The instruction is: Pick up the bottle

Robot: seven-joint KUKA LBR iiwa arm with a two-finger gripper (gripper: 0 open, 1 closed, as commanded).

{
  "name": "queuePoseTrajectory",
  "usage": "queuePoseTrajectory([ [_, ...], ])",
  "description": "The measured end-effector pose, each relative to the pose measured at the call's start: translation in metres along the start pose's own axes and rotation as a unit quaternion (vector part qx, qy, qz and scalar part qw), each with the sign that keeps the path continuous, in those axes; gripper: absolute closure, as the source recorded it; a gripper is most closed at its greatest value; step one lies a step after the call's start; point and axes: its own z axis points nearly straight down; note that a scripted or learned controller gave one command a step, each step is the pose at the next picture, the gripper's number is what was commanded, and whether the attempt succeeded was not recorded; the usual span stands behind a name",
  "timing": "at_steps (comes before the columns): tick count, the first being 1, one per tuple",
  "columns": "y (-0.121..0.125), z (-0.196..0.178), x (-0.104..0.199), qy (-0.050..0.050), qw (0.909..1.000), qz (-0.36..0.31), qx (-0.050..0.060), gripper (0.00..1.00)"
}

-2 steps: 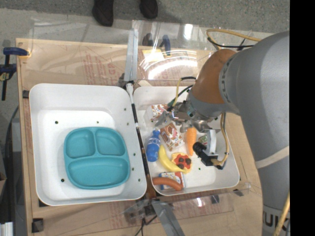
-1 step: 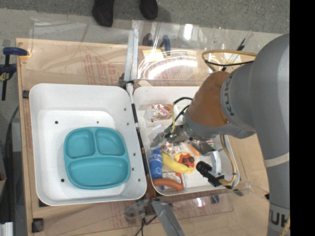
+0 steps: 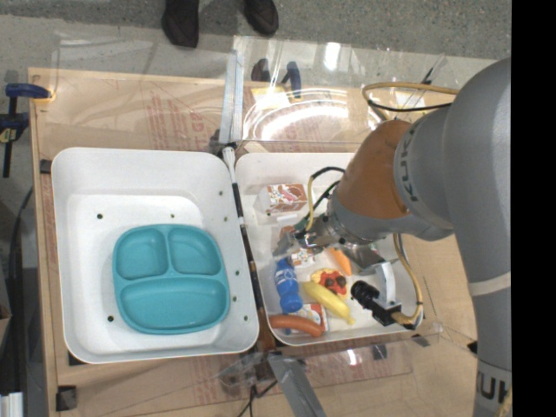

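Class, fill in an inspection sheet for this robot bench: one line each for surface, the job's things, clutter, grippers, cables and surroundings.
Surface: wooden bench bearing two white bins, left bin and right bin.
Job's things: blue bottle lying in the right bin, near its left wall.
Clutter: teal divided tray in the left bin; banana, hot dog, small packet in the right bin.
Grippers: gripper over the right bin, just above the bottle.
Cables: yellow cable looping by the arm.
Surroundings: shoes on the floor; blue clamp at the bench's left edge.
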Motion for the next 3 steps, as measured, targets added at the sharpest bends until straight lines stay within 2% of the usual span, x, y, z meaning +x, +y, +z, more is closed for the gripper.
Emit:
queuePoseTrajectory([
  [1, 0.019, -0.084, 0.098, 0.001, 0.9751, 0.222, 0.003, 1.00],
  [2, -0.021, 0.012, 0.018, 0.003, 0.8672, 0.498, -0.001, 1.00],
  [3, -0.057, 0.009, 0.027, 0.004, 0.8918, 0.452, -0.017, 1.00],
])
